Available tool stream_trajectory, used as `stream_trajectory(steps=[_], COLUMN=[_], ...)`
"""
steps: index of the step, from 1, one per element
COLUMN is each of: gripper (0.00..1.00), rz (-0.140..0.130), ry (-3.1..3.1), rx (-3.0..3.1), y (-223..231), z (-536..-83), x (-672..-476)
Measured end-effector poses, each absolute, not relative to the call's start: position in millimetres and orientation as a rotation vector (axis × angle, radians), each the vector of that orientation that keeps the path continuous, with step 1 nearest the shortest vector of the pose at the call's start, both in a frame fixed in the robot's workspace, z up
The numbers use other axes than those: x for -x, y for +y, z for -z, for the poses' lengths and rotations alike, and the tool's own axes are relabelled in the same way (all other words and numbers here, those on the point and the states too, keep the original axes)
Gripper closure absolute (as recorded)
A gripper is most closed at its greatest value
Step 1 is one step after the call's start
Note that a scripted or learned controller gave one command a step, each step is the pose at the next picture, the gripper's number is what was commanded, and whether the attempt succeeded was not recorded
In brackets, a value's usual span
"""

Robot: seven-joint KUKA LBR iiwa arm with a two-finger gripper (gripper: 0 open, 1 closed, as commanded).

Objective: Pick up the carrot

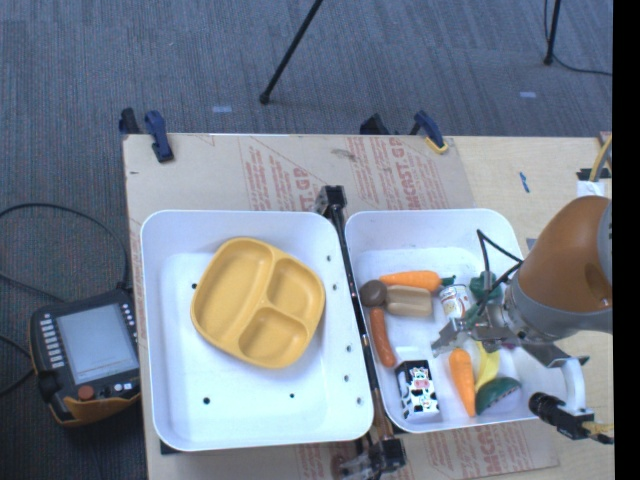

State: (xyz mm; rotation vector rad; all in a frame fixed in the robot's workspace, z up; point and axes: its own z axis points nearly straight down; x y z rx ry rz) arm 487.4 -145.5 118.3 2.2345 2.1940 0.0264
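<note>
I am reaching in from the right over the table (250,168), which is carrying two white bins. The left bin (170,238) is holding one yellow divided plate (258,301). The right bin (420,223) is holding the clutter. I am counting three orange pieces there: one carrot (462,379) lying near the front wall, its long axis running almost front to back with the narrow tip pointing toward the bin's front edge; a second carrot (411,280) lying crosswise farther back; and a reddish sausage (383,337) beside the left wall. One bread roll (410,301), one brown mushroom (373,292), one cow-print carton (418,390), one small jar (453,301) and one yellow banana (487,364) are lying around them. My claw (463,330) is hanging just above the front carrot's thick end; I cannot tell whether it is open or closed.
</note>
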Motion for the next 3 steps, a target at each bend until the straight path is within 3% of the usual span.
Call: stream_trajectory(steps=[1,2,3], gripper=[0.0,1.0,1.0], rz=[0.007,0.01,0.008], ry=[1.837,1.833,1.613], rx=[-2.563,-2.577,-2.708], y=[-161,-161,-96], z=[-85,-93,-137], x=[-473.4,-471.8,-474.8])
